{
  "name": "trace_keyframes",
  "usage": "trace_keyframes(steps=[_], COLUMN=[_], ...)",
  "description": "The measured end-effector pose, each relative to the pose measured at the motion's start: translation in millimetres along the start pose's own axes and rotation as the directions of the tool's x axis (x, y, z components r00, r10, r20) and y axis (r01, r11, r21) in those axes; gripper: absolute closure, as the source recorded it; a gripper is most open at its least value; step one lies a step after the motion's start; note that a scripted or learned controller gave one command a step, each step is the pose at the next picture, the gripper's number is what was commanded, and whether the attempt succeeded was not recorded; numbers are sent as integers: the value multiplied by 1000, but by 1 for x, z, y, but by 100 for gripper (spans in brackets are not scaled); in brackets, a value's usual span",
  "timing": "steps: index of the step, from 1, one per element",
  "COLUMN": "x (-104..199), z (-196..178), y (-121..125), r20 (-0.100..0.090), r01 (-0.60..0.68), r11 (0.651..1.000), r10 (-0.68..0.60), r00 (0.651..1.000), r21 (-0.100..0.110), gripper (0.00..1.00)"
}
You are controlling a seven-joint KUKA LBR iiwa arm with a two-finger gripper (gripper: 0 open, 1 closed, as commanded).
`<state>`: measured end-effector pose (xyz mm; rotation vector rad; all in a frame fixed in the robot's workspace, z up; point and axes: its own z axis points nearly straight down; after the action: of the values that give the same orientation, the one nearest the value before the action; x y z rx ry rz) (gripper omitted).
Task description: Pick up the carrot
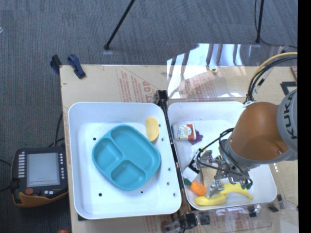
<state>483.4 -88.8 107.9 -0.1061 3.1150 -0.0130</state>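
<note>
Near the front wall of the right bin you find the carrot, lying free on the floor. Just beside it lies a banana, which crowds that side. Your gripper hangs just above them; whether it stands apart or together you cannot tell. A small carton sits well behind. Left bin: a blue divided plate.

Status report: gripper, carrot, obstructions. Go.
Gripper low over right bin, nothing visibly held. Carrot on bin floor just left of the gripper, ungrasped. Banana lies right beside the carrot, crowding the grasp; small carton further back, clear.
</note>
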Motion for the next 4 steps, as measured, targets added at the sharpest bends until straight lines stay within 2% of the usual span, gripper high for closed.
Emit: trace_keyframes(steps=[1,2,3,4], x=[-17,-7,-6,-5], z=[5,5,5,6], y=[5,7,9,13], r20=[3,18,10,3], r01=[-184,-310,-461,-663], r11=[983,951,888,748], r10=[184,310,461,663], r00=[983,950,887,748], r21=[-3,-9,-15,-17], gripper=[0,0,0,0])
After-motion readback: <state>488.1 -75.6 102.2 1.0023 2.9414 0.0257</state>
